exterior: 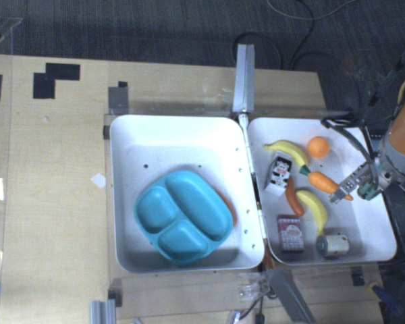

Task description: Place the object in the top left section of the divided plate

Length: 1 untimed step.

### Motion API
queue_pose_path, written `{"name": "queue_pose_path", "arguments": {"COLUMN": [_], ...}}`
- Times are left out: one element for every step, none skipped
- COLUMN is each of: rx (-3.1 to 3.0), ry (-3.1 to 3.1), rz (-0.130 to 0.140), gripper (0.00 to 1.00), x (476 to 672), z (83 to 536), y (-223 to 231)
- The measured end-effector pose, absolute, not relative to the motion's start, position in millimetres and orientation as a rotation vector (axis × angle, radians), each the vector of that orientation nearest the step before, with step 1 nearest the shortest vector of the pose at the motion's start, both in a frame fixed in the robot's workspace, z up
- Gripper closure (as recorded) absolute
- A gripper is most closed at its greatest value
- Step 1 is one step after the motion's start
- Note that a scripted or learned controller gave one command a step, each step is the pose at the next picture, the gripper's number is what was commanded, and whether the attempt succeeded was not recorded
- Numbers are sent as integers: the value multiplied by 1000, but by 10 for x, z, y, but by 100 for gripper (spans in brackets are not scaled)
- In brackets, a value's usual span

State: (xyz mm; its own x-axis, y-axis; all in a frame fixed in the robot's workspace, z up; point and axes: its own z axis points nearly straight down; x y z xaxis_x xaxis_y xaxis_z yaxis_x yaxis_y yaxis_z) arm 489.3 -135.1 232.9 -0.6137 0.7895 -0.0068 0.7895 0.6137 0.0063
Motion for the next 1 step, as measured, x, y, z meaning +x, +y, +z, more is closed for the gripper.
{"name": "queue_pose_path", "arguments": {"rx": [1290], "ry": [2856], "rz": [4], "gripper": [100], "x": [5882], "z": [2706], "y": [-1189]}}
